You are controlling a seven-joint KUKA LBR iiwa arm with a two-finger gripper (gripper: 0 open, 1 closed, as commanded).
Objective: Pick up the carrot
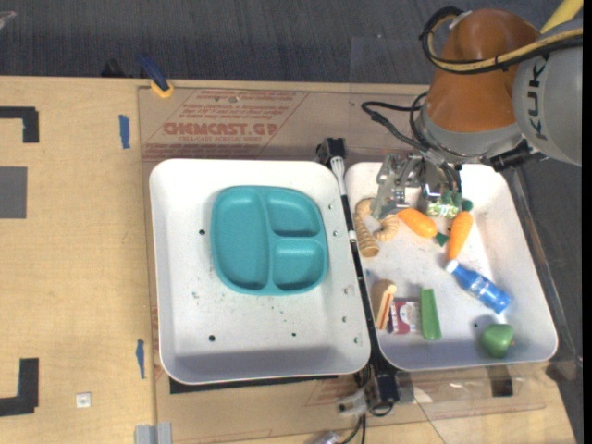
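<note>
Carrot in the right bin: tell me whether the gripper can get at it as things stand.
Probably yes. The gripper hangs right over the right bin, and the carrot lies just beside it with its top uncovered. A second orange piece and a blue bottle crowd its ends.

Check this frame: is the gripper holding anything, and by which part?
Cannot be told. The gripper sits low in the right bin just above a carrot, but no object shows between its fingers.
</note>
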